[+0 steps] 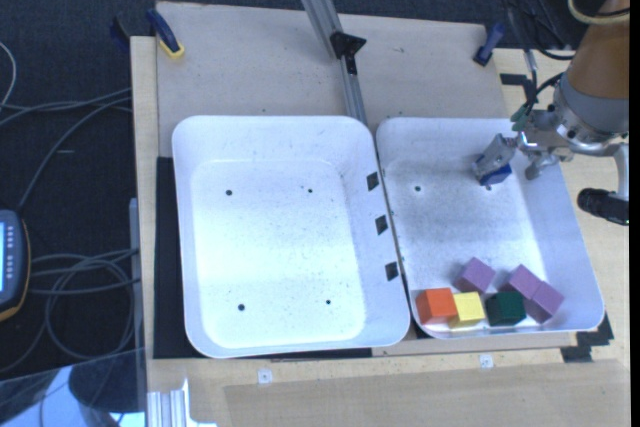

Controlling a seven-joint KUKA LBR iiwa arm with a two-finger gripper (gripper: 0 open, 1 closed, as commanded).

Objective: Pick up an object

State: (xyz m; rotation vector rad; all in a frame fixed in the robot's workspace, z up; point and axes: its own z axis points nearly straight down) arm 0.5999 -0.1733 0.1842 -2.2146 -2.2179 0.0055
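Several small blocks lie along the near edge of the right bin (440, 215): an orange block (436, 304), a yellow block (467, 308), a dark green block (506, 307), a purple block (477, 273) and a longer purple piece (536, 289). My gripper (513, 167) hangs over the far right part of that bin, well behind the blocks. It is open, its fingers (493, 159) spread with nothing between them. The orange-banded wrist (600, 65) rises behind it at the right edge.
The left bin (270, 235) sits beside the right one, with black clips on the shared rim. A slanted metal rail (318, 0) crosses the bench from the top. Blue clamps (165, 33) hold the board's far corners. Cables lie on the floor to the left.
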